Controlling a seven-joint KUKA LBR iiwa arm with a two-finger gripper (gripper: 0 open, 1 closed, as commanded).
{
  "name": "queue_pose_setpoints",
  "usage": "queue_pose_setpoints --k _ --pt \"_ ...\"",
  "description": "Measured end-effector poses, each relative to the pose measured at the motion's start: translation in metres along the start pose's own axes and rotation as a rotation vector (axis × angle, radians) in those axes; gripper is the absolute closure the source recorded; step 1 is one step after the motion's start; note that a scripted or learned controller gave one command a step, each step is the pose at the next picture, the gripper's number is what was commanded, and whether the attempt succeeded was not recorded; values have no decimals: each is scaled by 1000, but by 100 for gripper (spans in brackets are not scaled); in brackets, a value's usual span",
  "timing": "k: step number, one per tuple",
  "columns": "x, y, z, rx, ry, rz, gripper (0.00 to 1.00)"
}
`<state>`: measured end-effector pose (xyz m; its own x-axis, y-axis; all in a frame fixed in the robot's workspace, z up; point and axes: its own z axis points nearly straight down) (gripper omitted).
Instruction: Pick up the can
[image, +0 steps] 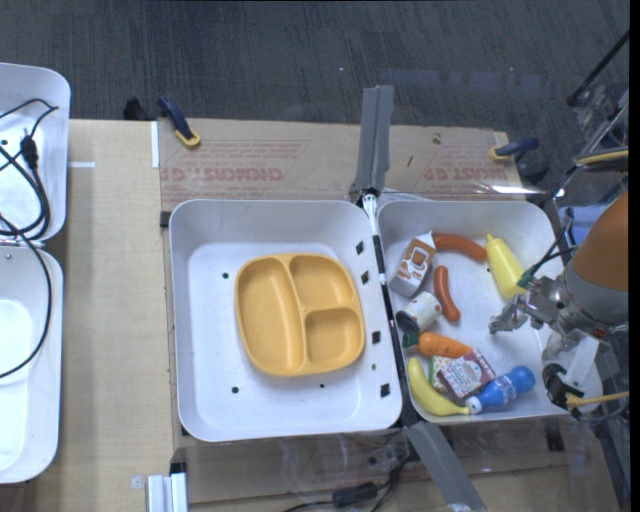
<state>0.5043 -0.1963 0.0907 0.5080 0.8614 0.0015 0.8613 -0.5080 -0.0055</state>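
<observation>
Underneath, printed cardboard (300, 160) covers the wooden bench (110, 300).

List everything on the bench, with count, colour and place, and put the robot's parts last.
Bins: two, white, side by side mid-bench.
Divided plate: one, yellow, in the left bin.
Carton: one, brown and white, right bin, upper left.
Sausages: two, red-orange, right bin, upper middle.
Mustard bottle: one, yellow, right bin, upper right.
Can: one, white, lying on its side, right bin's left side.
Carrot: one, orange, below the can.
Banana: one, yellow, right bin, bottom left.
Packet: one, red and white, beside the banana.
Bottle: one, blue, right bin, bottom.
Clamps: two, blue and yellow, at the cardboard's far corners.
Gripper: one, grey, over the right bin's right side.
</observation>
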Motion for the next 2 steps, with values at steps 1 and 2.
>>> queue_pose_setpoints --k 1,2 --pt "8 -20 0 0 -3 -63 0" --pt "-8 -4 0 7 6 -64 0"
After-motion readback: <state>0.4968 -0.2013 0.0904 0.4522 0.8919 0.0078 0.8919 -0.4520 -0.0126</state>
